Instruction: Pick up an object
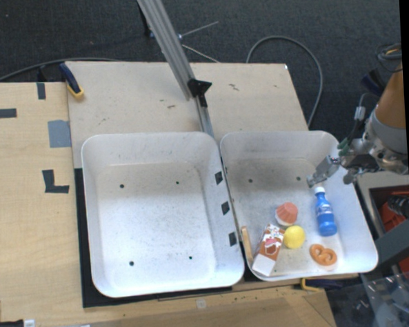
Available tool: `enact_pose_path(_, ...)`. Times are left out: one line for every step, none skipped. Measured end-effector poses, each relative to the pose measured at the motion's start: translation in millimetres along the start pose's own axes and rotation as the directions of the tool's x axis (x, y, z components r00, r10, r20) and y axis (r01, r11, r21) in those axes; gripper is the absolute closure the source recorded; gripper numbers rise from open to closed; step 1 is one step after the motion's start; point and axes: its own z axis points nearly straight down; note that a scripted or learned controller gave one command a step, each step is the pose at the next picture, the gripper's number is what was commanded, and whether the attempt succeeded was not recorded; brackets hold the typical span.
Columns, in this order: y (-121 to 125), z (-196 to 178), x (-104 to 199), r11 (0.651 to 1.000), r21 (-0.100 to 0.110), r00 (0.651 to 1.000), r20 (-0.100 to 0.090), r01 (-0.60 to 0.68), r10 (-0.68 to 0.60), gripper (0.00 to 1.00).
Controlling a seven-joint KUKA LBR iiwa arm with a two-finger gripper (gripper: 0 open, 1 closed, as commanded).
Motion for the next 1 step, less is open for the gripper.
enact_pose_path(5.4, 62.6, 2.0, 1.000, 0.001, 1.000, 0.000, 0.000, 0.000, 0.00)
